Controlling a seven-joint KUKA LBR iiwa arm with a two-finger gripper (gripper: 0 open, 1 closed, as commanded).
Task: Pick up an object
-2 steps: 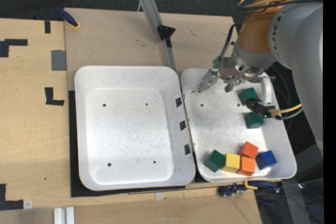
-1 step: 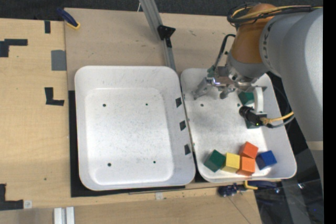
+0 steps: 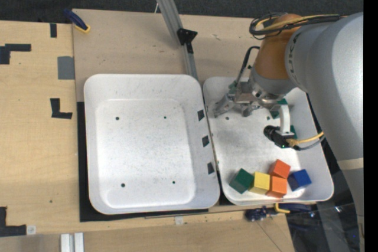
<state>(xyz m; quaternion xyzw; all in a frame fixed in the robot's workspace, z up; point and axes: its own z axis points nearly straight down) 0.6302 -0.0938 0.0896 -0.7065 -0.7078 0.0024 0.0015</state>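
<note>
Gripper (image 3: 227, 104) over right bin (image 3: 236, 144), coloured blocks (image 3: 269, 180) perhaps five, apart.

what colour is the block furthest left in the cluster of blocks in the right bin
Dark green. The green block shows in the camera view, next to a yellow block.

Metal pole (image 3: 168, 6) slants across bench top; blue-yellow clamp (image 3: 77, 20) near bench's far left corner.

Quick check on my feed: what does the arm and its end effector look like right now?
The arm is bulky and rounded, light grey, with an orange band above the wrist. Black and yellow cables loop over the band. The end effector is dark metal, with green fittings near its base.
</note>
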